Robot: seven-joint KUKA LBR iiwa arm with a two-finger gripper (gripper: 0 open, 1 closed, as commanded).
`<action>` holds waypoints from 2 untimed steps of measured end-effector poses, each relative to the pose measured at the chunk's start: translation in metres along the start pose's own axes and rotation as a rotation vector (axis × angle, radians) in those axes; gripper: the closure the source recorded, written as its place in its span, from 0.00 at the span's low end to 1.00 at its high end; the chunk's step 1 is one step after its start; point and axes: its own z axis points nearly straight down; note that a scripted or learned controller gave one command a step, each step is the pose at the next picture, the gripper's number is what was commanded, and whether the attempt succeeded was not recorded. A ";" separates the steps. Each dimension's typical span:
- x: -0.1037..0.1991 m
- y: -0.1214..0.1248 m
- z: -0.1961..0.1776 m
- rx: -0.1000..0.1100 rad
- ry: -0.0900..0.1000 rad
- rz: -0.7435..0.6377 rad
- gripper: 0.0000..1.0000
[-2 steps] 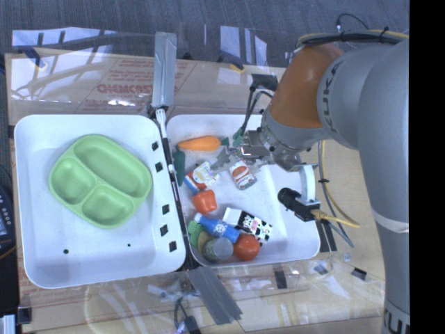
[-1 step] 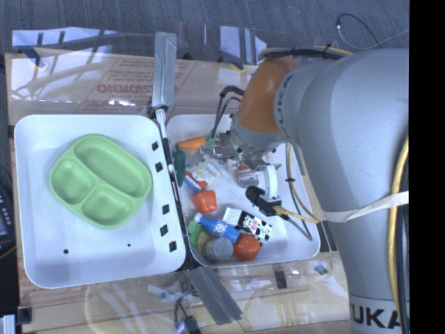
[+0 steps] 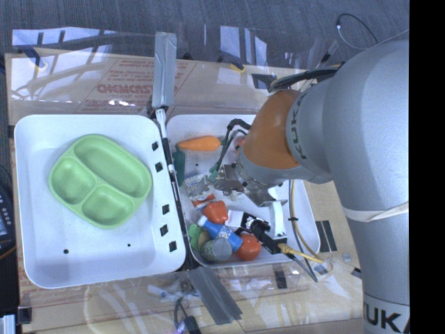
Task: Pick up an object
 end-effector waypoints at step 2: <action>-0.079 0.047 0.005 0.009 -0.004 0.090 0.00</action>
